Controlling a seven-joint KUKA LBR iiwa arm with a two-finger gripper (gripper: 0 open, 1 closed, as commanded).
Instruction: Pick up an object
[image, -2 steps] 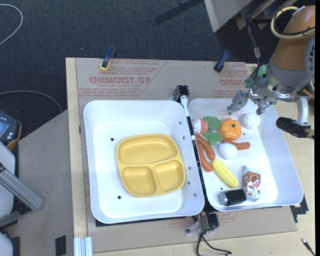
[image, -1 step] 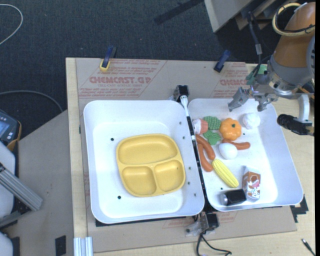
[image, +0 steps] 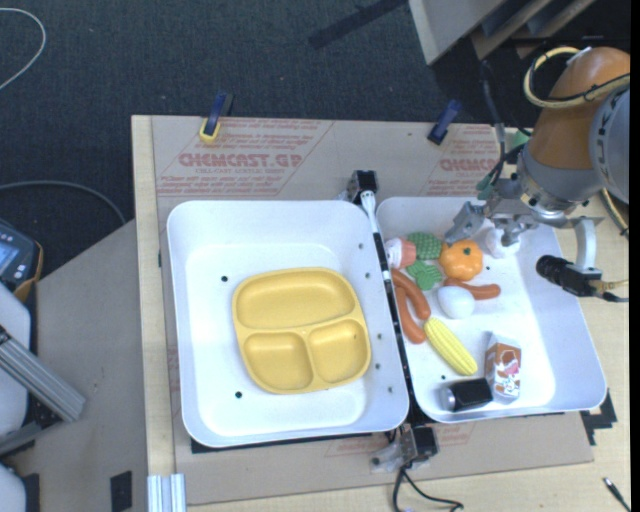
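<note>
Two shallow white bins sit side by side on the bench: the left white bin (image: 190, 300) holds a yellow plastic three-compartment tray (image: 300, 328), and the right white bin (image: 570, 340) holds a cluster of toy food. The grey two-finger gripper (image: 487, 222) hangs over the far part of the right bin, just above and behind a round orange plastic fruit (image: 461, 261). Its fingers look spread to either side with nothing between them, so it is open and holds nothing.

The orange fruit is the likeliest target, since it lies nearest the tool. It is crowded: a green bumpy plastic vegetable (image: 424, 248) touches it on the left, a white egg-shaped toy (image: 457, 301) sits just in front, and a thin reddish sausage (image: 484, 292) lies beside that. Farther forward lie a long orange hot-dog sausage (image: 408, 305), a yellow plastic corn cob (image: 450, 346), a small brown-and-white carton (image: 504, 370) and a black cylinder (image: 466, 394).

To do this well, I judge the gripper should centre over the fruit's crown before descending, with the fingers turned so they drop into the free gaps rather than onto the green vegetable. A round, smooth toy will likely squirt out if pinched above its middle, so the fingers should reach its widest girth before closing. Lifting straight up should avoid dragging neighbours along.
</note>
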